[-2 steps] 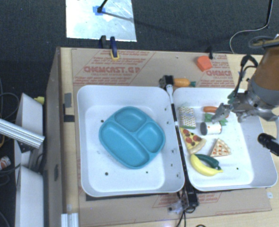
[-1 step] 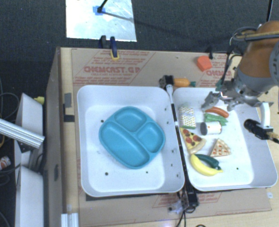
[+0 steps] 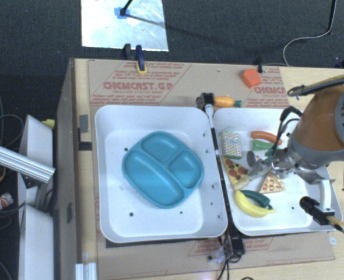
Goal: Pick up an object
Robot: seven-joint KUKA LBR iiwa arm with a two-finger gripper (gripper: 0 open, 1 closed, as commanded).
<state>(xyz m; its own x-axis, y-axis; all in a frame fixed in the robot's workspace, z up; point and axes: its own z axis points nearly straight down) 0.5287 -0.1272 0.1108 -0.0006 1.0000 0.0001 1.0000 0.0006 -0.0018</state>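
Camera view: the grey arm [image 3: 329, 133] comes in from the right edge, its orange band bulking over the right side of the right bin [image 3: 312, 223], and bends down and leftward so that the wrist sits low above the bin floor. The gripper [image 3: 259, 167] points toward the bin's middle, its metal tip low among the toy food. Whether it is clenched or released cannot be told from here; the tip is a small grey blur against the pieces under it.

Just left of the gripper lies a pizza slice [image 3: 237, 172], flat on the floor near the dividing wall. Right beside the tip, a little below it, lies a second triangular slice [image 3: 271, 185]; contact cannot be judged. Below the gripper lies a yellow banana [image 3: 252, 205] with a dark green piece [image 3: 259, 199] on top of it. Above and to the left stands a small speckled packet [image 3: 231, 143], and above, an orange-red sausage [image 3: 264, 136].

Well to the left, in the left bin [image 3: 111, 214], rests a blue divided plate [image 3: 162, 168].
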